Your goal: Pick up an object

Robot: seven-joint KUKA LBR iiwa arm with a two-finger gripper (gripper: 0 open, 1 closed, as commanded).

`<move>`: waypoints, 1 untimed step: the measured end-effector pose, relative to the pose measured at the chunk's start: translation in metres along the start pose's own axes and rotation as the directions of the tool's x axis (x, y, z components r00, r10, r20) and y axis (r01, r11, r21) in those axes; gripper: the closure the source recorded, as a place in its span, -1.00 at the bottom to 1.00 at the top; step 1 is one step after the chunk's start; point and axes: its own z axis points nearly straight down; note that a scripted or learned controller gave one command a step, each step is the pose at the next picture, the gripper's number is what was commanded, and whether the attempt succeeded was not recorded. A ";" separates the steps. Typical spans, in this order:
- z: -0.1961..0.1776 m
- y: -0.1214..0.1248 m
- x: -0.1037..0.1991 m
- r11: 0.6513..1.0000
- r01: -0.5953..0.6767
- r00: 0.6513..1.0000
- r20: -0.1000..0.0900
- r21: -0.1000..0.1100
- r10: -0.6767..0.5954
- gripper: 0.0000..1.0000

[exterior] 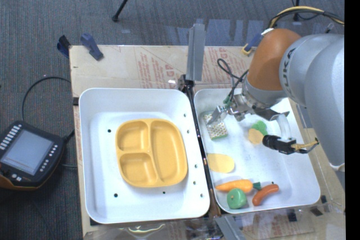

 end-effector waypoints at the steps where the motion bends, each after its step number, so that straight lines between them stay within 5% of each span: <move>1: -0.001 -0.012 0.002 0.999 0.034 0.999 0.004 -0.002 -0.034 -1.00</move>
